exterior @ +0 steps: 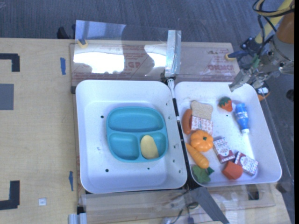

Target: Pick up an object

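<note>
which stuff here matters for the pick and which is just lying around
For the pick: gripper over the right bin's far corner; blue bottle, small tomato, pumpkin, carrot, bread slice.

Lying about: left bin, blue tray, yellow lemon.

We've got a pile of toy food in the right bin (268,139): a blue bottle (241,117) lying flat beside a small tomato (226,104); a bread slice (202,109) over a patterned carton (201,124); a pumpkin (202,140) touching a carrot (198,156); two more cartons (222,148) (247,164) near a red block (232,170); a yellow lemon (149,146) sits in the teal tray (133,121) in the left bin (91,139).
</note>
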### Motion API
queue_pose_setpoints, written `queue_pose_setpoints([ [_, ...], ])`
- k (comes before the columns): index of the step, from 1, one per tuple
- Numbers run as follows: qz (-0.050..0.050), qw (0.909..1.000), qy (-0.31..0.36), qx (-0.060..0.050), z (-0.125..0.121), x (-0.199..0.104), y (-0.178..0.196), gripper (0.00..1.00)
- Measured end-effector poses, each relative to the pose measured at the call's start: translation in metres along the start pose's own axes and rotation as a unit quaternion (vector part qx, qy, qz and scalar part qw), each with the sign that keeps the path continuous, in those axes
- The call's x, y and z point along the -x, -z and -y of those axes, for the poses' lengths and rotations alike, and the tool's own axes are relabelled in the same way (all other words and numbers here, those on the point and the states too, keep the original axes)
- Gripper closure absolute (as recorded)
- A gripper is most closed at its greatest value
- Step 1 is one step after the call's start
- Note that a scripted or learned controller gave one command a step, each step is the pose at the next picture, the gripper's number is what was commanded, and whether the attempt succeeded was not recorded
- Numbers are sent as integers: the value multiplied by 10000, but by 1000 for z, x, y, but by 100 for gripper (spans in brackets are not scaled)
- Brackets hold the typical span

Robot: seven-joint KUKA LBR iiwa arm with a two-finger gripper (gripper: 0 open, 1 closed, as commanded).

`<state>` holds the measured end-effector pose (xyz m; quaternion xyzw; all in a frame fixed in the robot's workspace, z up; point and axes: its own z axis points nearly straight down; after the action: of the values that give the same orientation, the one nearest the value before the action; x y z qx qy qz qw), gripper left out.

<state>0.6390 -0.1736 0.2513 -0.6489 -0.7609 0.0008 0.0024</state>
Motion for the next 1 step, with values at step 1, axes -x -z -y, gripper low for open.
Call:
queue_pose_setpoints([
  [1,-4,9991,428,-17,16,37,-131,0],
])
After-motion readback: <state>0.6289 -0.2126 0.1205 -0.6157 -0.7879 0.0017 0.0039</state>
